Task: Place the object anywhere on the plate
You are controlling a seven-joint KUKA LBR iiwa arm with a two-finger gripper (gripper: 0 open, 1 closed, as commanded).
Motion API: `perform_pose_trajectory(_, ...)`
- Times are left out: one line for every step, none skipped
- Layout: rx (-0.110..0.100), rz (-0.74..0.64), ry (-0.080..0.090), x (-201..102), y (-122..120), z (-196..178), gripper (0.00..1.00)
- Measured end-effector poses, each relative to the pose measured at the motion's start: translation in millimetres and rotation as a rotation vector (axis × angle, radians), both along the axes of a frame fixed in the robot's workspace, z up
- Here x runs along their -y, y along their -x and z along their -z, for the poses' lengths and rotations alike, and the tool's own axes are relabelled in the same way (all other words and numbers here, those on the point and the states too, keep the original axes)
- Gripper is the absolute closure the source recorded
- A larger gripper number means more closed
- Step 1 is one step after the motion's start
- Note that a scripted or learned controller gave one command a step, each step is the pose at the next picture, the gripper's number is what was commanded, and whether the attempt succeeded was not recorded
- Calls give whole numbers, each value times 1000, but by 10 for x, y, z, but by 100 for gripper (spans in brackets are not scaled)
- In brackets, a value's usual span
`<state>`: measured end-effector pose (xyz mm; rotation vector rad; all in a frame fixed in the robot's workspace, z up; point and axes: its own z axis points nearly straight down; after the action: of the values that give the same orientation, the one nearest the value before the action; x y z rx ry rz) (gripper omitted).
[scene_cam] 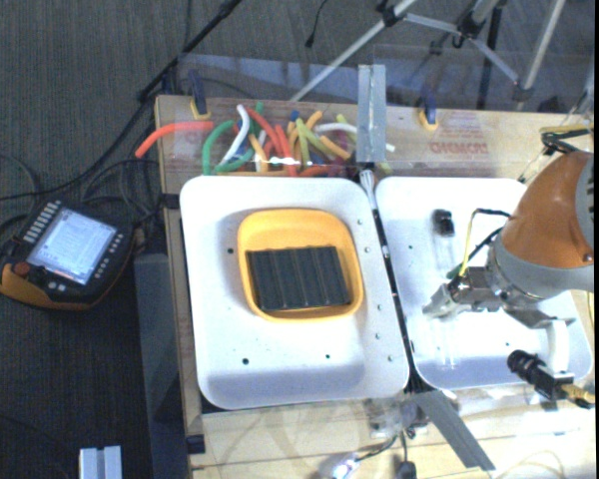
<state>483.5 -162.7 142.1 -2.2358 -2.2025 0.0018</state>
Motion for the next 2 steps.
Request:
perform_pose_trajectory(4,-303,2,-353,-13,-493,100)
perform_pose_trajectory(4,-304,1,-355,-13,-493,0)
